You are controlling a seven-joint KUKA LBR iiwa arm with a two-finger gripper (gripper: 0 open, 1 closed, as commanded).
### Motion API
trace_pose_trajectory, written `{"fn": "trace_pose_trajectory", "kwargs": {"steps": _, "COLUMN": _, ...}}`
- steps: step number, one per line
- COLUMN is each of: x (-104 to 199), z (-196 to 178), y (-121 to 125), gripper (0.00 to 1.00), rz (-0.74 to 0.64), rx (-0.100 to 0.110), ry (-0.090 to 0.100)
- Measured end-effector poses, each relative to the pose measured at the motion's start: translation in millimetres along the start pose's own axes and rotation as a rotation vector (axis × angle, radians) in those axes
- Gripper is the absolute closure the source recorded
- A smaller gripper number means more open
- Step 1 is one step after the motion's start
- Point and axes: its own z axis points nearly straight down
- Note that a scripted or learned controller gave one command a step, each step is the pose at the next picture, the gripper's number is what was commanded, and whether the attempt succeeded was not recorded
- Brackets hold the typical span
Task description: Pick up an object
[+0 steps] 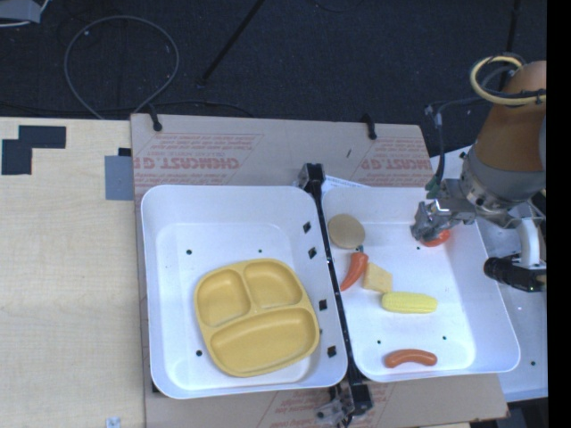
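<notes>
My gripper (432, 225) hangs over the far right part of the right bin (482, 346). It is shut on a small red object (437, 237), which peeks out from under the fingertips; most of it is hidden. Spread over the same bin are a tan round disc (345, 231), an orange-red carrot-like piece (354, 270), a pale yellow wedge (377, 279), a yellow corn cob (409, 303) and an orange sausage (410, 358).
The left bin (169, 239) holds a yellow divided plate (257, 315). A black divider rail (323, 257) runs between the two bins. Both bins rest on cardboard (268, 154), with a wooden bench top (62, 275) to the left.
</notes>
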Motion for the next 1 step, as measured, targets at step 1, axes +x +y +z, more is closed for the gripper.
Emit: {"fn": "trace_pose_trajectory", "kwargs": {"steps": 1, "x": 57.3, "z": -9.8, "y": -5.8, "gripper": 1.00, "rz": -0.001, "rx": -0.001, "ry": 0.001}}
